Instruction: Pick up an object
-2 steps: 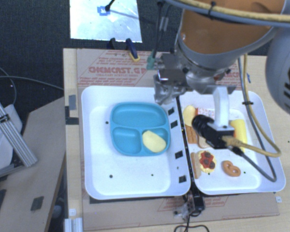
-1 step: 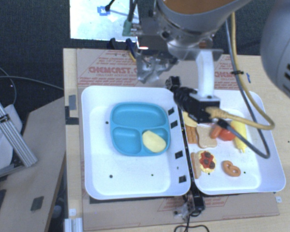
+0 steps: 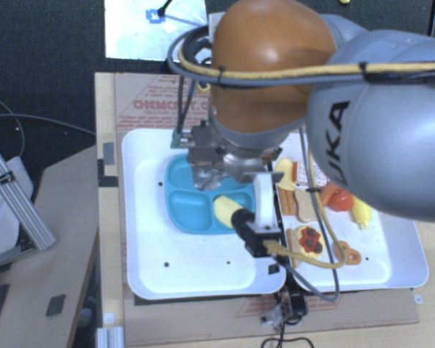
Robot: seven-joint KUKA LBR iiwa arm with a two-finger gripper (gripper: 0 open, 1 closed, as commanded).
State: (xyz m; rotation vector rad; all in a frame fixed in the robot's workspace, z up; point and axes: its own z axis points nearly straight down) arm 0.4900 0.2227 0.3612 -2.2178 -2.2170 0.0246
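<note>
Gripper (image 3: 205, 171) sits low over the blue tray (image 3: 188, 210) in the left bin (image 3: 154, 267), centre frame; the wrist hides it, so opening and load cannot be told. Nearest candidate, a yellow piece (image 3: 226, 209), lies in the tray's right compartment, just right of the gripper. Risk: an off-centre close catches the tray wall or nudges the piece aside, giving an empty lift.

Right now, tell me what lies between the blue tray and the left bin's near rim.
Only bare white floor, in the camera view, between the blue tray and the near rim of the left bin.
</note>
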